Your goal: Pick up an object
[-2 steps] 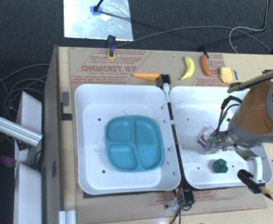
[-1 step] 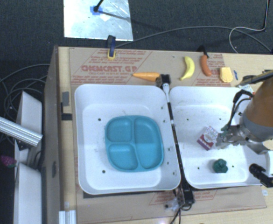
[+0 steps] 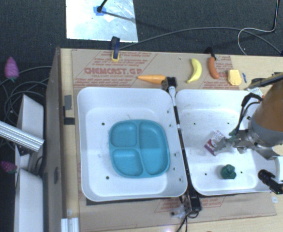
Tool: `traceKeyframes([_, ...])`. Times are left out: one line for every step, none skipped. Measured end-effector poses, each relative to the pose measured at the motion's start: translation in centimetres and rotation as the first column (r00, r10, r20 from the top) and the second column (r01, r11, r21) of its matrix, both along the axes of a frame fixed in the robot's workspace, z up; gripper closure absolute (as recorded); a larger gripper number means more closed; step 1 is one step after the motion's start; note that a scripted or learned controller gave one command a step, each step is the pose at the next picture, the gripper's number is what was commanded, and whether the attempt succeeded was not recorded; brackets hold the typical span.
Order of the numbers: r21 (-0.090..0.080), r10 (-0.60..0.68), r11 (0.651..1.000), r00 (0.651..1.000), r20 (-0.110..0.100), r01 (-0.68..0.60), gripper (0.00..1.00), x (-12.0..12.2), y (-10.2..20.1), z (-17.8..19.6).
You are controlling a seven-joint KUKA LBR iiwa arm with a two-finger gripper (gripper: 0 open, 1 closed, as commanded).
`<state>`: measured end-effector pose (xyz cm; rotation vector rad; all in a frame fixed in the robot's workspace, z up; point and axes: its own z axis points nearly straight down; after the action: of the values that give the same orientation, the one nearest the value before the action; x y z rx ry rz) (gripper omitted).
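Observation:
In the right bin (image 3: 199, 105) a small purple and white packet (image 3: 211, 143) lies near the middle, and a dark green lumpy piece (image 3: 228, 171) sits closer to the front wall. My gripper (image 3: 223, 144) reaches in from the right, low over the bin floor, its tip right against the packet's right side. The arm's grey wrist (image 3: 269, 129) and orange band (image 3: 279, 98) rise behind it. The view does not settle whether the packet is between the jaws. The left bin (image 3: 90, 105) holds a blue divided plate (image 3: 139, 147).
On the cardboard behind the bins lie a carrot (image 3: 151, 79), a banana (image 3: 195, 70), an orange sausage (image 3: 213, 67) and a yellow block (image 3: 234, 77). A black divider (image 3: 177, 129) runs between the bins. Cables trail at the far right.

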<state>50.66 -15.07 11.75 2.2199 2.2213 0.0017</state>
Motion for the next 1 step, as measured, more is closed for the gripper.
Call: traceKeyframes([0.0,0.0,1.0,1.0,0.0,0.0,0.0,-1.96,2.59,-3.32])
